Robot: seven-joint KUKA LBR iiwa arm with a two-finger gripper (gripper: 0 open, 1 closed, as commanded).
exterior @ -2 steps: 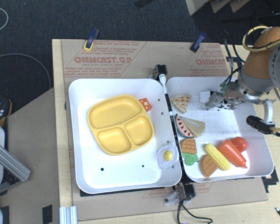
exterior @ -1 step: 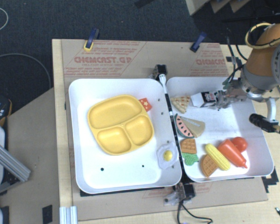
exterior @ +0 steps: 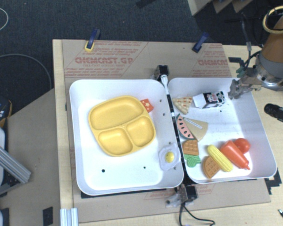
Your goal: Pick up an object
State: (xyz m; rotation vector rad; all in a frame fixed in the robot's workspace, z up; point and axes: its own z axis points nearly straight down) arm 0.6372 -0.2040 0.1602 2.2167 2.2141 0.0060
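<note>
The gripper [exterior: 237, 89] hangs at the right bin's [exterior: 254, 121] far edge, just beside the black-and-white toy [exterior: 208, 99] — whether it is open or closed I cannot tell. Nothing appears held. The risk, I judge, lies in position: a descent so near the wall could strike the rim. The corn [exterior: 220, 158] and red pepper [exterior: 237, 153] touch — grabbing one may drag the other.
</note>
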